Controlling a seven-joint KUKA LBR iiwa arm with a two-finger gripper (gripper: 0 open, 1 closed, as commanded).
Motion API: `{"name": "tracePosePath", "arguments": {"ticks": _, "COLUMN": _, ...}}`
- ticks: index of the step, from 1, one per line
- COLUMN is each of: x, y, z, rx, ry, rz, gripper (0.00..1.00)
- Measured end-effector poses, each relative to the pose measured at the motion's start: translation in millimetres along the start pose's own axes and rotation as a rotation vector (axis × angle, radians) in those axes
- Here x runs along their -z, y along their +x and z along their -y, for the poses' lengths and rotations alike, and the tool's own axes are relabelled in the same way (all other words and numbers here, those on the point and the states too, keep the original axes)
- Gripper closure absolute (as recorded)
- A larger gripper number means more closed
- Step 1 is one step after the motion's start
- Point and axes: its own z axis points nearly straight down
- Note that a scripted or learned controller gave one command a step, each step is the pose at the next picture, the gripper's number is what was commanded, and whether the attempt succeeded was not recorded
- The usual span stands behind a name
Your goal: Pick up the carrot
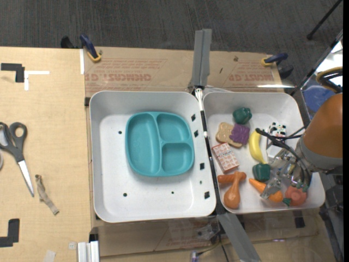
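End effector [279, 174] is hanging low over the right bin [305, 113], honestly can't tell its state with all that clutter around it. Carrot [260, 185] is lying near the bin's front, just beside the metal parts, with a green pepper [261, 171] touching above it. It's looking like a light, stiff plastic toy, probably slick, so I'd be grabbing across the thick middle rather than the tapered tip. Banana [256, 146], bread slice [224, 132] and purple grapes [240, 132] are crowding further back. Left bin [103, 157] is carrying a teal divided plate [160, 144]. Scissors [16, 149] are lying out on the worktop [43, 113].
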Motion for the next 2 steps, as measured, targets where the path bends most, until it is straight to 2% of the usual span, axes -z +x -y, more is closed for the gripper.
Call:
{"name": "tracePosePath", "arguments": {"ticks": 1, "x": 9.2, "y": -0.8, "z": -1.4, "rx": 0.004, "ry": 0.000, "rz": 0.002, "gripper": 1.00}}
{"name": "tracePosePath", "arguments": {"ticks": 2, "x": 99.0, "y": 57.2, "z": -108.2, "rx": -0.215, "ry": 0.001, "rz": -0.002, "gripper": 1.00}}
